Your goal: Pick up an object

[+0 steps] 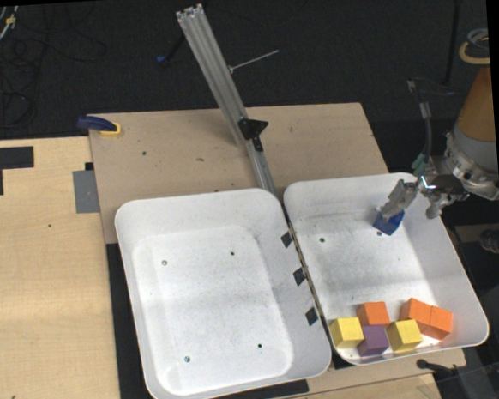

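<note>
My two-finger claw [391, 218] is gripping one small blue block [388, 222]; two orange [372, 313], two yellow [347, 329], one purple foam cube [374, 338] are lying near, in the right white bin [461, 264].

A small blue block [389, 222] is seen tilted in the right bin's upper part, well apart from the blocks clustered at the near edge: yellow [347, 329], orange [373, 313], purple [374, 339], yellow [405, 334], and orange [430, 317].
</note>
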Action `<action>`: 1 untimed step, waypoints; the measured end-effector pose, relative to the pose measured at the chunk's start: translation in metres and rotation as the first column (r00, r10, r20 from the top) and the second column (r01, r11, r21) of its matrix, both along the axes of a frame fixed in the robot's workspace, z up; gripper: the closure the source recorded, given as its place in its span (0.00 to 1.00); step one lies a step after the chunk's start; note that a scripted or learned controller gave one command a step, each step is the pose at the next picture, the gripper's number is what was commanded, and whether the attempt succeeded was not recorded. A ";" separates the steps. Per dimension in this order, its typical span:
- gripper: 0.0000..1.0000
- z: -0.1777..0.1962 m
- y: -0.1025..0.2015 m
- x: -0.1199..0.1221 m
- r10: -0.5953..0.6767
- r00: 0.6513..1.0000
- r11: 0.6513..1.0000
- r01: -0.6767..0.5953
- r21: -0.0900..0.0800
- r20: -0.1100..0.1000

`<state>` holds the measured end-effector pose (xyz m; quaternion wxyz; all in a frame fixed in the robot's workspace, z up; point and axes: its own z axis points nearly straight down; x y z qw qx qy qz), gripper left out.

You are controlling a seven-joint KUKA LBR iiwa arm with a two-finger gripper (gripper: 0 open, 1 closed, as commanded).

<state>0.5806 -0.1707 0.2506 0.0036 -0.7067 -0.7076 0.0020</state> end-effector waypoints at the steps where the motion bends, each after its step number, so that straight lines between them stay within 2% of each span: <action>1: 0.00 0.003 0.000 0.001 0.000 1.000 1.000 0.000 -0.001 0.005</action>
